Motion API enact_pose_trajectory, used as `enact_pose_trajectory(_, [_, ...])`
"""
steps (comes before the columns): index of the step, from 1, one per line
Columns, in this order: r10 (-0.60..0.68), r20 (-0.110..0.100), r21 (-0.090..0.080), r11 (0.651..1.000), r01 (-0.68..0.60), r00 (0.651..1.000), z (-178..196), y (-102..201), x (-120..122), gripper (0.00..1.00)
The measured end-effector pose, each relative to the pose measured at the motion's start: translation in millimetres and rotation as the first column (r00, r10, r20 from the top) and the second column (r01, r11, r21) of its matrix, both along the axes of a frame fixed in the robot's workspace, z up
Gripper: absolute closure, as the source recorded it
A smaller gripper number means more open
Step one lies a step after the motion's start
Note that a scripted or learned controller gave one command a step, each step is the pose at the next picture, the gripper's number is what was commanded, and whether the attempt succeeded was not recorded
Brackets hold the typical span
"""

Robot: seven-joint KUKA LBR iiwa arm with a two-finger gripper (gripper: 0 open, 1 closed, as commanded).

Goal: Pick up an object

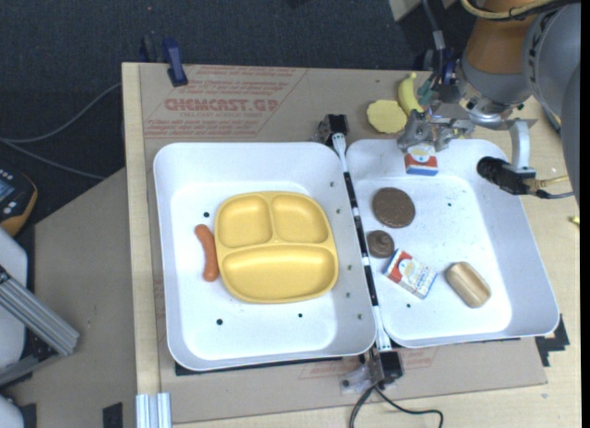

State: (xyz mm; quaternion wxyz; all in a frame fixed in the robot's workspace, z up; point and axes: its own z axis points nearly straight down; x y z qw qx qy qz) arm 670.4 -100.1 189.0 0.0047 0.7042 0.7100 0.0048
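Camera view from above has the gripper (426,136) low over the far edge of the right bin (516,260), directly above a small red, white and blue carton (421,161) that stands at the bin's far wall. The carton looks upright, its blue band toward the near side; its top is hidden under the fingers, and whether the jaws are apart or closed on it cannot be told. Nearer in the same bin lie a dark brown round disc (394,207), a smaller brown round piece (380,243) against the divider, a flat red-and-white packet (409,274) lying with its long axis slanting from far left to near right, and a tan bread roll (468,284) slanted the same way. A yellow divided plate (275,247) fills the left bin (184,306), with an orange sausage (208,252) beside it, lengthwise far to near. Behind the bins sit a yellow banana (407,94) and a yellow lump (386,116), partly hidden by the arm's wrist.
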Motion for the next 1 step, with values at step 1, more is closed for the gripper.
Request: enact_pose_trajectory(1, [0.0,-0.011,0.001,1.0,0.0,1.0,23.8,74.0,-16.5,1.0])
